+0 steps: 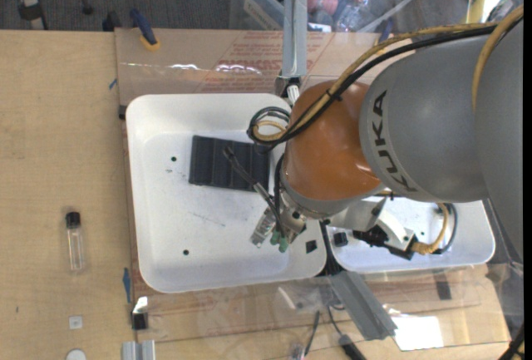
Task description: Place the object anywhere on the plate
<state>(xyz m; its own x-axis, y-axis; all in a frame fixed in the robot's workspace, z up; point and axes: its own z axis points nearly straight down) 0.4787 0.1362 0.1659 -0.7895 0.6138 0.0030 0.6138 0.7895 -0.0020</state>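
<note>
Hand [273, 234] low over left bin [150, 184]; grip state unclear. Black flat plate [220, 163] up-left of hand, apart. Small vial [75, 239] far left on bench [58, 117].

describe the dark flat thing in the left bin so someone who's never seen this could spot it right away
Start at the left white bin, the one the arm leans over. In its upper middle, left of the orange band, lies a flat black rectangular plate with ridged lines on its surface. It is the one large dark shape on the bin's white floor; the gripper hangs below and to its right.
</note>
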